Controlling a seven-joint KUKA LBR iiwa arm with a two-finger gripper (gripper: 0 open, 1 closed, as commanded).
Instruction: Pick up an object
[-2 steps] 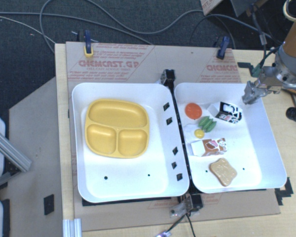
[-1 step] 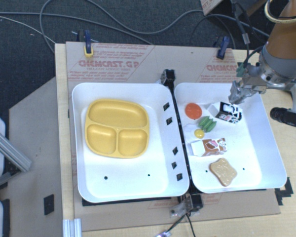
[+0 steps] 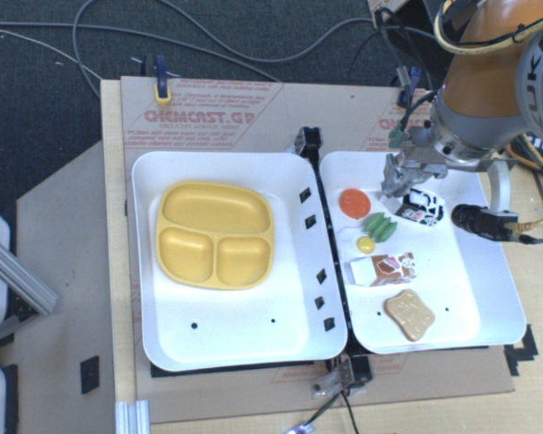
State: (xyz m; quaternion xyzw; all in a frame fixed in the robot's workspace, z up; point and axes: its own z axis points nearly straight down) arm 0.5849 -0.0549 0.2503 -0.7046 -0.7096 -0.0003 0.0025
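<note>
My gripper (image 3: pixel 400 184) hangs just left of the cow (image 3: pixel 422 208); grip state I cannot tell.

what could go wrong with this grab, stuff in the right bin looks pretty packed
The claw hangs among close neighbours: the black and white toy, the orange-red round piece and the green piece. Coming down here, it may catch two at once or nudge one aside.

The flat packet and the toast slice lie low on the right bin's floor, so they look hard to get under.
</note>
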